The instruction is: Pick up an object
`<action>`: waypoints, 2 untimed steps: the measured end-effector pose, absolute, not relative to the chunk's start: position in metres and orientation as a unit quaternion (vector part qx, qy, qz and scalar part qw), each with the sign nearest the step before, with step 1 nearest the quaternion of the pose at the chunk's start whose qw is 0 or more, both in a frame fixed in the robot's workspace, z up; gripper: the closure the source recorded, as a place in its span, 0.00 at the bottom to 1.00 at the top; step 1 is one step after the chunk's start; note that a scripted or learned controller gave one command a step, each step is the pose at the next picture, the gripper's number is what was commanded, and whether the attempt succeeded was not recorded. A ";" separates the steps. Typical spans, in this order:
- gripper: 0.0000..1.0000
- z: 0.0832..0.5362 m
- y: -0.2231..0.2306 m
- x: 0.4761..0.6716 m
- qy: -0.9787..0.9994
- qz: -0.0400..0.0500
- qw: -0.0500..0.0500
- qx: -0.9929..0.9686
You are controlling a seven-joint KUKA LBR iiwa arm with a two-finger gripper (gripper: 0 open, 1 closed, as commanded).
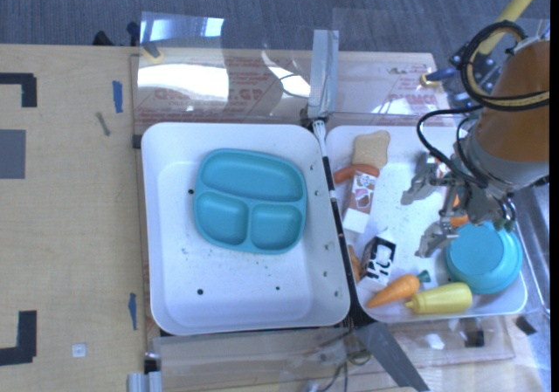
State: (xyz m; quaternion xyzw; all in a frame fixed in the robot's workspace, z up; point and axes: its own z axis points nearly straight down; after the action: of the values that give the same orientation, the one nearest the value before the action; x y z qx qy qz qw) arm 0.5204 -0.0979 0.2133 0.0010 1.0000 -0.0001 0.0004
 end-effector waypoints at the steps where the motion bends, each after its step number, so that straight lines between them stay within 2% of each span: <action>1: 0.00 0.131 -0.092 0.641 0.991 0.000 0.003 0.133; 2: 0.00 0.100 -0.114 0.601 0.991 0.000 0.003 0.133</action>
State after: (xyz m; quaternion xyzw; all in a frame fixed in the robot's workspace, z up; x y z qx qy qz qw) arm 0.6013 -0.1140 0.0999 0.1326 0.9912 0.0001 0.0026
